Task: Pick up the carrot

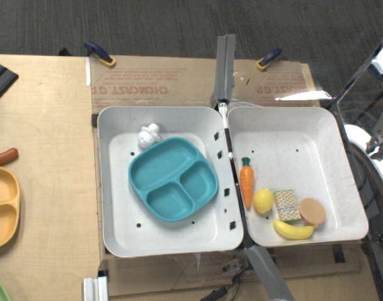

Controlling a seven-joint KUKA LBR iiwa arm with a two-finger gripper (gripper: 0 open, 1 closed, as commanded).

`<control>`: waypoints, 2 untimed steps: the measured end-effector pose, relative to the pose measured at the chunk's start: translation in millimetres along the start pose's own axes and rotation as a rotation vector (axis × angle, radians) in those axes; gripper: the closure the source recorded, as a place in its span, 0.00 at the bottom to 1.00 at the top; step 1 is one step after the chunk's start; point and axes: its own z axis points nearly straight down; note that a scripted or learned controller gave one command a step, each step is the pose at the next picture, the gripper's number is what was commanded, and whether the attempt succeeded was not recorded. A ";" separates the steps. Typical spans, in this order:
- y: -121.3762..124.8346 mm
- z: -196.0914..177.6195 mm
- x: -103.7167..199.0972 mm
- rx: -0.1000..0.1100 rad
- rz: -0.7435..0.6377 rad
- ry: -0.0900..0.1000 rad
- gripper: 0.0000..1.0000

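Camera view has the carrot (246, 183) lying lengthwise against the right bin's (341, 143) left wall, a lemon (263, 200) just beside its tip. The claw's state cannot be told. A finger could jam on that wall or nudge the lemon, spoiling the grasp.

Single fixed camera, mounted above the surface (47, 105), looking down at a slant. Left bin (113, 187) and right bin (329, 143) sit centre frame, both whole; dark floor (178, 11) along the top. Moderate distance, no second view.
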 end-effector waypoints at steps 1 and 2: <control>25.9 104.3 -24.1 -0.003 -0.027 0.002 1.00; -21.8 95.1 -15.7 -0.001 -0.006 0.001 1.00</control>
